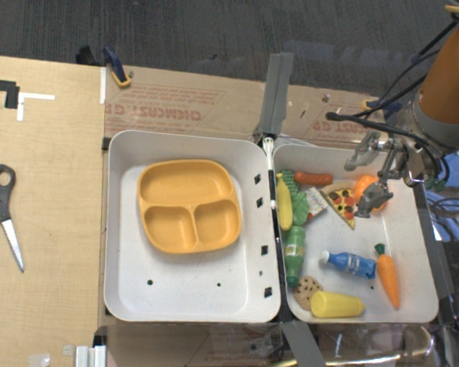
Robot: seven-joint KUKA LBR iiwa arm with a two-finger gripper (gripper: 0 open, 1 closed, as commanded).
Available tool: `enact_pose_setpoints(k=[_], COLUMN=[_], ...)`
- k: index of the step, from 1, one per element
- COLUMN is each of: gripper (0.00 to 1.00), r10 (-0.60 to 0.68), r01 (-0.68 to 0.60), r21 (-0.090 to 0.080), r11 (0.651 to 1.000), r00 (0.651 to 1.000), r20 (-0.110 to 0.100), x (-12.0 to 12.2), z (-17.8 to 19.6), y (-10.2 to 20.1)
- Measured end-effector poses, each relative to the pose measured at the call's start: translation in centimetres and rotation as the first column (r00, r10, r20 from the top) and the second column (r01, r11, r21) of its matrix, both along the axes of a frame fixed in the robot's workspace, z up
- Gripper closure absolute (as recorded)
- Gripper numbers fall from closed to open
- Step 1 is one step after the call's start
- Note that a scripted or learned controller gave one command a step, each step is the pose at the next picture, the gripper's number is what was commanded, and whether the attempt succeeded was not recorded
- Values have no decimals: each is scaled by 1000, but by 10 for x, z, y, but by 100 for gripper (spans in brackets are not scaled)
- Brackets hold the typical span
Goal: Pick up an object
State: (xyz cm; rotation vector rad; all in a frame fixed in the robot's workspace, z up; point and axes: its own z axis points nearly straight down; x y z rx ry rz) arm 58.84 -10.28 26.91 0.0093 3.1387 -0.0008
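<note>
The right bin [421,257] holds several toy foods: a hot dog [313,178], a corn cob [284,204], a green bottle [294,251], a pizza slice [343,202], a blue bottle [350,264], a carrot [388,278], a cookie [308,288] and a yellow piece [335,305]. My gripper [373,195] hangs over the bin's upper right part. A small orange toy [364,185] sits right against its dark tip, beside the pizza slice. Whether the toy is gripped or lies in the bin is unclear.
The left bin [123,234] holds a yellow divided plate [189,206]. Scissors [2,208] lie on the bench at far left. Cables [449,212] run along the right bin's right side. A grey divider bar [274,95] stands between the bins at the back.
</note>
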Motion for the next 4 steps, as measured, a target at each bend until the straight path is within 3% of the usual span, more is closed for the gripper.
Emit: enact_pose_setpoints(k=[1,2,3,4], gripper=[0,0,100,100], r10=[-74,-104,-100,-44], r01=[74,104,100,44], r21=[0,-1,-2,-1], r11=[997,995,995,999], r00=[997,995,995,999], r20=[1,4,12,5], x=[58,67,69,-23], z=[-77,-174,-163,-172], y=[-54,-99,-98,-66])
